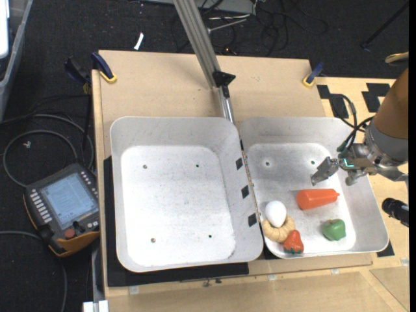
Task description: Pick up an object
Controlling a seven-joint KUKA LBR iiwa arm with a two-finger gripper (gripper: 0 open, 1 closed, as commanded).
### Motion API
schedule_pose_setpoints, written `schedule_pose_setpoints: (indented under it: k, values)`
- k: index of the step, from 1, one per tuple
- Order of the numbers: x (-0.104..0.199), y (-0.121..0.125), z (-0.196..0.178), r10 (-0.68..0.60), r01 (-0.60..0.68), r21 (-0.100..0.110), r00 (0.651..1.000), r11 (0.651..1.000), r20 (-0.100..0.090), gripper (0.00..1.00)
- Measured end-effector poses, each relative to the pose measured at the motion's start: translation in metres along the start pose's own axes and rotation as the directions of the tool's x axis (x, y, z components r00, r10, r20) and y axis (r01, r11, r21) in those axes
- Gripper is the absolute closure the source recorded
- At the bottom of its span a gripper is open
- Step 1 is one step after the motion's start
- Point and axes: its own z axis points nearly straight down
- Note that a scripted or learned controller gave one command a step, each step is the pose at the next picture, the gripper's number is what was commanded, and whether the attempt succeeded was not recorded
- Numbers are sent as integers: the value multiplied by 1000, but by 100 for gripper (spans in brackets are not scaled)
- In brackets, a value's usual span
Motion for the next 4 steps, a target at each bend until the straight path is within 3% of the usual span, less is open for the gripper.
schedule_pose_setpoints:
  k: [1,2,3,4]
  values:
    - [0,1,-3,1,-1,-5,1000,1000,1,0]
    - [0,-3,41,2,-2,-1,1000,1000,0,0]
    - [-1,4,81,1,-1,-27,1000,1000,11,0]
    - [-3,16,90,-1,2,-43,1000,999,15,0]
